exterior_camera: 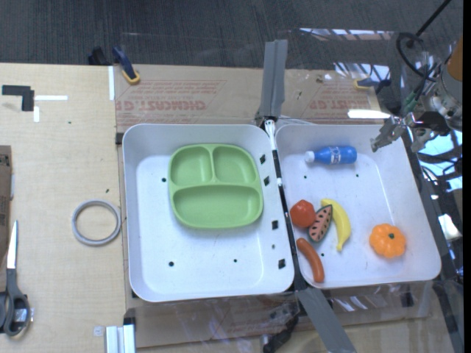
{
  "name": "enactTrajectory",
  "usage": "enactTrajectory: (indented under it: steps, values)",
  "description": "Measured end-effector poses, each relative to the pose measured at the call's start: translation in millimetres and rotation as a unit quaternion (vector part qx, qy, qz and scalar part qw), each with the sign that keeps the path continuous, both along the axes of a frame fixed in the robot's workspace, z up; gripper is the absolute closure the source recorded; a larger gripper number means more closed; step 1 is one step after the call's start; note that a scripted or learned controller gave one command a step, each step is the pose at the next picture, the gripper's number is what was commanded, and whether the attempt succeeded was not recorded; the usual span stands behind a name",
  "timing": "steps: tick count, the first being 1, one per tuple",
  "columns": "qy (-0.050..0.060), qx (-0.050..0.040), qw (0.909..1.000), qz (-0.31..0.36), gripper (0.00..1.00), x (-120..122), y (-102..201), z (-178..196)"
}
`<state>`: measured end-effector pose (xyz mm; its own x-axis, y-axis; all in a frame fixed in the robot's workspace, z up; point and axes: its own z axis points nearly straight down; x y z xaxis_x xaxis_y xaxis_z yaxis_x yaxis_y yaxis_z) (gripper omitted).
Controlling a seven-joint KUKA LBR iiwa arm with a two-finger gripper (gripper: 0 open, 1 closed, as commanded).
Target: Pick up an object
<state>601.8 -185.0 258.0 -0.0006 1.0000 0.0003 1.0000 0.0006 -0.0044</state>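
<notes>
From the camera view, the gripper sits over the far right corner of the right bin, its thin metal fingers slanting down toward the left; nothing shows between them and they touch no object, but whether they are spread or closed I cannot tell, since they are small and blurred against the bin rim. Nearest to it lies the blue bottle, a smooth plastic cylinder with a white cap, on its side near the far edge of the right bin, just left of the gripper and apart from it. Toward the near half of that bin is a cluster: a round red tomato, a watermelon slice with dark seeds touching it, and a curved yellow banana just beside the slice. A reddish sausage lies close to the near left corner, and a ribbed orange pumpkin sits near the right edge, well apart from the gripper. The left bin, a shallow glossy white tray, carries a green divided plate with three compartments in its far half. On the wooden bench left of the bins rests a grey ring, with scissors by the near left edge.
</notes>
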Motion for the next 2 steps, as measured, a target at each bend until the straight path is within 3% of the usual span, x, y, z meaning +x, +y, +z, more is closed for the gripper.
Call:
enactTrajectory:
  steps: [1, 2]
  values:
    - [0.000, 0.0005, 0.9926, 0.122, 0.00, -32.1, 5.8, -148.8]
    - [-0.001, 0.0011, 0.9688, 0.248, 0.00, -63.4, 58.6, -168.0]
